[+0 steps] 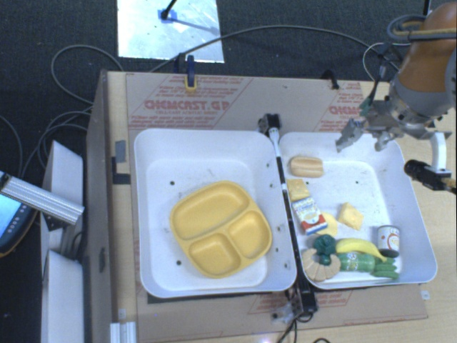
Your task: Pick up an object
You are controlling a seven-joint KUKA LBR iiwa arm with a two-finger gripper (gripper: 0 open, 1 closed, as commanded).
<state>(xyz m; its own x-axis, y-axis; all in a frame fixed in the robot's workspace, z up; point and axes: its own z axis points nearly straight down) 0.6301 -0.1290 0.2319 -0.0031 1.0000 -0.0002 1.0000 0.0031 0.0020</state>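
My gripper (367,140) hangs over the back edge of the right bin (407,191), open, with nothing between its fingers. Below it in that bin lie a tan bread roll (306,166), a yellow cheese block (297,189), a red and white carton (307,215), a yellow cheese wedge (350,216), a small can (388,240), a banana (359,247), a green vegetable piece (325,247) and a round cracker-like piece (319,267). The bread roll lies left of and below the gripper.
The left bin (164,156) holds a yellow three-compartment tray (220,227). A black clamp (270,124) sits at the back where the bins meet. Cables run over the dark floor behind the bench. A silver sheet (170,18) lies at the top.
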